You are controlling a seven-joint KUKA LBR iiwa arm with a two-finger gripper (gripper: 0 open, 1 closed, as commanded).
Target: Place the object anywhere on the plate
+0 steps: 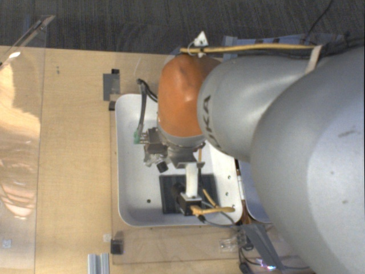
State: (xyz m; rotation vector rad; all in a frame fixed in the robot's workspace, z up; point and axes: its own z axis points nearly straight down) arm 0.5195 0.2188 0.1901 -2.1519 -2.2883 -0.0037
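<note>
arm (274,113) above bin (131,170), bin on bench (68,153)

One fixed camera is looking down at a slant from above the surface (74,181), sitting close; the arm (296,153), reaching in from 3 o'clock, is covering the 3 o'clock side of the white bin (131,170).

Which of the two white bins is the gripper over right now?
The bin on the view's left, holding a dark flat thing; the gripper hangs over it. The arm covers most of the other bin.
</note>
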